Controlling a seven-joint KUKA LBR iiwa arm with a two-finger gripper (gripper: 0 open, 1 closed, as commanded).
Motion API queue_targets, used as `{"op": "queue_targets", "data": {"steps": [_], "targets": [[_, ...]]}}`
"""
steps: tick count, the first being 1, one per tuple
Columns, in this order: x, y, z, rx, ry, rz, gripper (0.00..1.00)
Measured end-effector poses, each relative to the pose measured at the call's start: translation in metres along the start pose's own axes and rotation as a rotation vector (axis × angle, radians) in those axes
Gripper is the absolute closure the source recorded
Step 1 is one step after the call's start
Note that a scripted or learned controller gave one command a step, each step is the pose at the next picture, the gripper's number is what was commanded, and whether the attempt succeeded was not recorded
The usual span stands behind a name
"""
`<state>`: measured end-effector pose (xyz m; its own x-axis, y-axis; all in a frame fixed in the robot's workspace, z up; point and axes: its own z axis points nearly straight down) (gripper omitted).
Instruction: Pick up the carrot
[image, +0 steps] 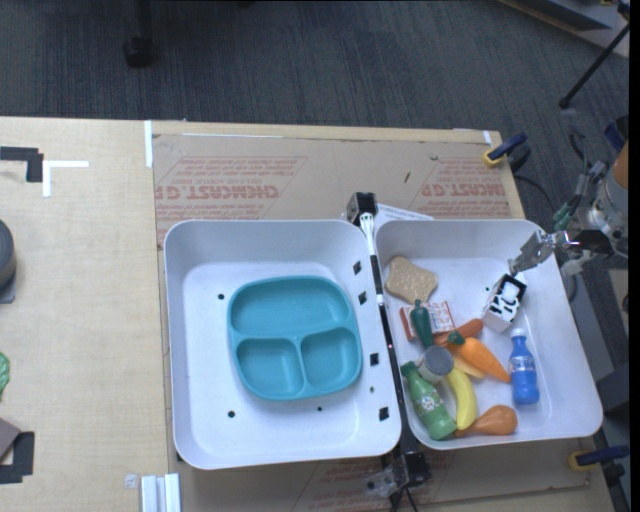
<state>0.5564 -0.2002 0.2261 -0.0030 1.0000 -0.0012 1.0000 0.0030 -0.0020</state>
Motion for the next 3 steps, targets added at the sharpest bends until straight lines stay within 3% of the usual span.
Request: {"op": "queue_targets", "data": {"steps": [1,2,3], "targets": [[0.04,-0.054,0.109,0.001,0.002,-0.043,0.0],[0.106,-0.076,0.133,-0.008,-0.001,-0.175,0.0],[0.062,-0.077,0.134,-0.005,-0.001,-0.33,0.0]]}}
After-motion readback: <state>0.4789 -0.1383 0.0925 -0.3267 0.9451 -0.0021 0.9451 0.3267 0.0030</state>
